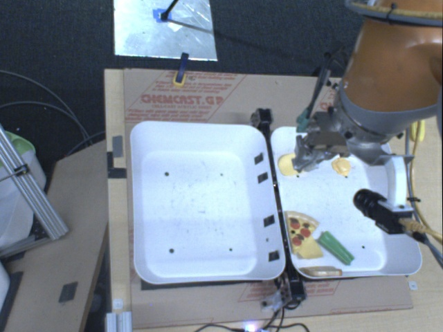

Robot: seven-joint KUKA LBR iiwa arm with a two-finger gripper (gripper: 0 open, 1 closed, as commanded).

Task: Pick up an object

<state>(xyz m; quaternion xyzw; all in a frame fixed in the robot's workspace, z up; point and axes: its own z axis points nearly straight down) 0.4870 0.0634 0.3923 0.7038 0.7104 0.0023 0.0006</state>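
My gripper (303, 163) hangs low over the far left part of the right bin (398, 254), under the big orange and grey wrist. A round yellow piece (286, 163) lies just to its left, touching or nearly touching it. A second yellow piece (340, 165) lies just right of the gripper. Near the bin's front left sit a pizza slice toy (302, 230) with red dots, a yellow wedge (309, 248) and a green block (336, 247). A tan stick (321, 271) rests along the front rim.
The left bin (149, 144) stands beside the right one, with a black divider strip (271, 192) between them. A black cylinder (377, 209) juts over the right bin from the right. The arm's body covers the bin's far right corner.
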